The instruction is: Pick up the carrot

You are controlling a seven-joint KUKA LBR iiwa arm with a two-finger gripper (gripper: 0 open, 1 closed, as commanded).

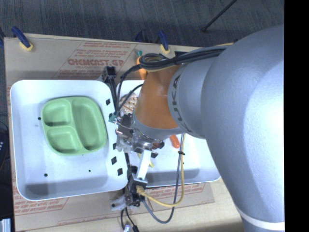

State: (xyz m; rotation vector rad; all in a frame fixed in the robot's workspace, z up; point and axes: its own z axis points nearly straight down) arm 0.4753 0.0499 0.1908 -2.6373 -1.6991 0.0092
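A small orange piece, which looks like the carrot (175, 141), pokes out from under the arm in the right bin (193, 173). Most of it is hidden by the wrist. The gripper (136, 146) hangs low over the left part of the right bin, just left of that orange piece. The grey arm with its orange band (154, 100) covers it from above.
A green divided plate (74, 124) lies in the left bin (29, 178). A yellow cable (166, 199) loops over the front rim of the right bin. The arm hides much of the right bin. Blue clamps (21, 37) hold the cardboard at the back.
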